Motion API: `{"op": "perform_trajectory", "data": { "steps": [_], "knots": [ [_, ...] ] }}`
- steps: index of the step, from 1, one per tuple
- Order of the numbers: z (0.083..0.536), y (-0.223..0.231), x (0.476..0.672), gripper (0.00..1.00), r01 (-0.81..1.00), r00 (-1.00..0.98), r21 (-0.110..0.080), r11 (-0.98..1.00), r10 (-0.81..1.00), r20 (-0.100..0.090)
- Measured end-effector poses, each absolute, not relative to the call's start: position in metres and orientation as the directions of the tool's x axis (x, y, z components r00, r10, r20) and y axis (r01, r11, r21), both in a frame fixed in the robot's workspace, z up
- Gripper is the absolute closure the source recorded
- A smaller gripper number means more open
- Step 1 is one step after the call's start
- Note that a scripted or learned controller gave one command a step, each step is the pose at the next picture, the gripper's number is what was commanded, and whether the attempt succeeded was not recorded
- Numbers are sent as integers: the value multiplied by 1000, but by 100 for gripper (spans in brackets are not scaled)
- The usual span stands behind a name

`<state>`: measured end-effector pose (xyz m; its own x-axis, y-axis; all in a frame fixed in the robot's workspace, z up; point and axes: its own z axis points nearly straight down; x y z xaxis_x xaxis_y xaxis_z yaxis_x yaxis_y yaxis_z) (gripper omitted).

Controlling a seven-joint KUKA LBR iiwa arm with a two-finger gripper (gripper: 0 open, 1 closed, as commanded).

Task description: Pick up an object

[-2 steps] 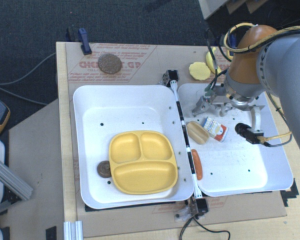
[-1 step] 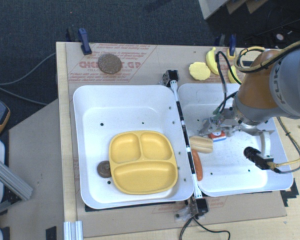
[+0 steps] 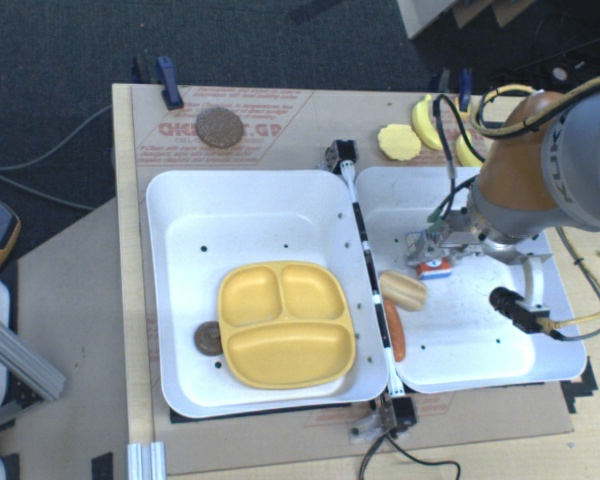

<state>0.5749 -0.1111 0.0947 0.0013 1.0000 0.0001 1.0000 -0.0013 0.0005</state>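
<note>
Fingers (image 3: 432,253) hover at a small red-and-blue packet (image 3: 435,267), grip and label unreadable.

Two shallow white bins sit side by side on a cardboard-topped bench (image 3: 230,128). The left bin (image 3: 180,218) and the right bin (image 3: 480,363) meet along a black divider strip (image 3: 365,258), which ends in black clamps at the far and near edges. A blue clamp (image 3: 168,80) grips the bench's far left edge, and a round brown disc (image 3: 219,126) lies on the cardboard just beside it. Behind the right bin rest a yellow lumpy piece (image 3: 400,142) and a second yellow piece (image 3: 430,120), touching. Dark carpet (image 3: 100,18) surrounds the bench, crossed by a grey cable (image 3: 50,158).
</note>
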Motion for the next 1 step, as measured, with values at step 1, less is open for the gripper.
{"op": "perform_trajectory", "data": {
  "steps": [1],
  "knots": [
    [191, -37, 597, 100, 1000, -9, 11, 9, 1000, 1]
  ]
}}
